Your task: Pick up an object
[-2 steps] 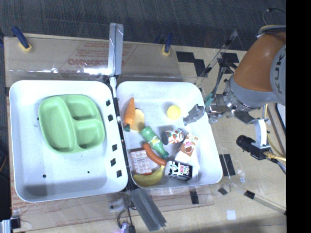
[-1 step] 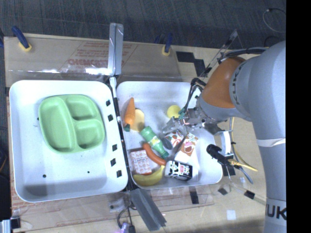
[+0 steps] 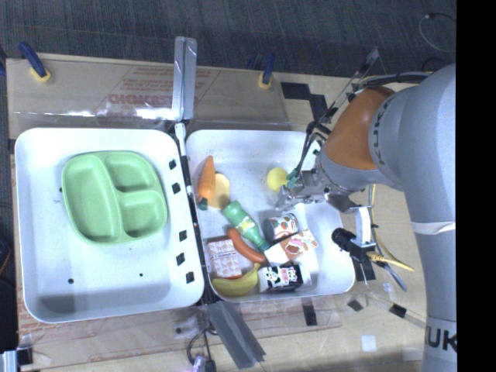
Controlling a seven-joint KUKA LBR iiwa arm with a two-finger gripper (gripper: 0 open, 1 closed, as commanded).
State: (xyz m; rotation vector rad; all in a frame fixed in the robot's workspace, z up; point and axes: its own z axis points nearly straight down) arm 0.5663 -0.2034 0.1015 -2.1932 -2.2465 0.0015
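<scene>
Camera view showed the gripper low in the right bin, near a yellow ball; whether it gripped anything, I cannot tell.

It looked like a robotics lab: a wooden table held two white bins fixed by blue clamps, on dark carpet, with loose cables.
</scene>
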